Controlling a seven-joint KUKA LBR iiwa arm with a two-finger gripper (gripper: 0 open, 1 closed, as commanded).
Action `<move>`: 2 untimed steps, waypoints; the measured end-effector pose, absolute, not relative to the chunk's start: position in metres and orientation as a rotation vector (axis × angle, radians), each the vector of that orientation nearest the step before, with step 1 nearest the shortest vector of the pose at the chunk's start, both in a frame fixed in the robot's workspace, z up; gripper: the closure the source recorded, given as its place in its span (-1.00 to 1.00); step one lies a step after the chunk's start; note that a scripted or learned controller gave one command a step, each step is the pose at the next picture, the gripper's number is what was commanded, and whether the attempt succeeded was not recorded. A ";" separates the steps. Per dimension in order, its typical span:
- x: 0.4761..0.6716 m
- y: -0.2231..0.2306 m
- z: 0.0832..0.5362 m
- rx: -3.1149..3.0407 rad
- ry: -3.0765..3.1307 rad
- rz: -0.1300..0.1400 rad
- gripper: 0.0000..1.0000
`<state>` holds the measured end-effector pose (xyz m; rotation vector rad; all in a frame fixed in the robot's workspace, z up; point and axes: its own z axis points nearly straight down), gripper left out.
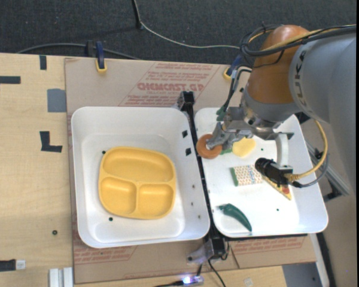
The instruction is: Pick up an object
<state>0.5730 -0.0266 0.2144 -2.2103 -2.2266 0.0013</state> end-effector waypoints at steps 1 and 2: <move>0.564 0.023 0.205 -2.211 -2.225 0.005 1.00; 0.553 0.077 0.220 -2.210 -2.228 0.002 1.00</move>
